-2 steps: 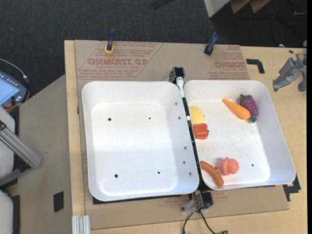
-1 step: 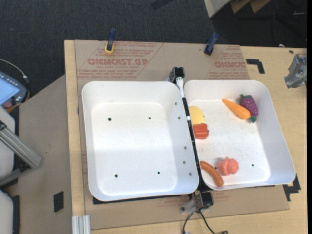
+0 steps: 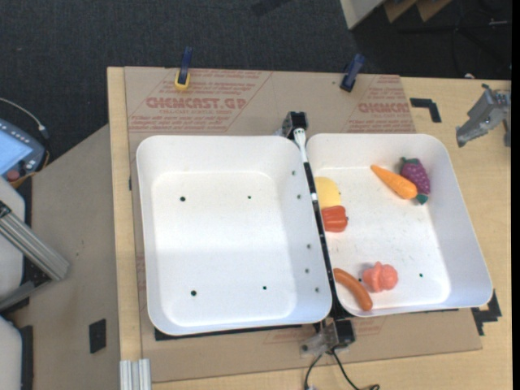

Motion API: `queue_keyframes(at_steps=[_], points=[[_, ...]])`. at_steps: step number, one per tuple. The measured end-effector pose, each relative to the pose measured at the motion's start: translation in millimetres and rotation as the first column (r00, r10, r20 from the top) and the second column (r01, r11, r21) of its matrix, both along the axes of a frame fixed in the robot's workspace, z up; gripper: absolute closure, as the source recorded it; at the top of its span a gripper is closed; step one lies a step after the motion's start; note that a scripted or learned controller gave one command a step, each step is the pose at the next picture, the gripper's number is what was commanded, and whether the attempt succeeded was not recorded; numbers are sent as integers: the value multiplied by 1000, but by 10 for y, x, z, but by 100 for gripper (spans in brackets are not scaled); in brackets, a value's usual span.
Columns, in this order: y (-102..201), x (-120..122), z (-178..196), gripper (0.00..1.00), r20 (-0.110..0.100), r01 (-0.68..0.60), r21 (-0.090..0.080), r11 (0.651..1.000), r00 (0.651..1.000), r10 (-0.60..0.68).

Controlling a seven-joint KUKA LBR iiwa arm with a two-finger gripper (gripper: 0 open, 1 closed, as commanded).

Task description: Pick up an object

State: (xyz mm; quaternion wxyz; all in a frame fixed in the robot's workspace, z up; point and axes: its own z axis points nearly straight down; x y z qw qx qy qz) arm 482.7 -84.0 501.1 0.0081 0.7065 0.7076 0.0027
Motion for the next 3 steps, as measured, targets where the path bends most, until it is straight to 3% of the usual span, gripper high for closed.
queue_keyframes(at_steps=[1,2,3], points=[[0,8,111,100,5,-1,-2,1000,1000,1],[1,8,106,0,4,0,-2,1000,1000,0],[2,16,217,100,9,-1,-3,1000,1000,1]])
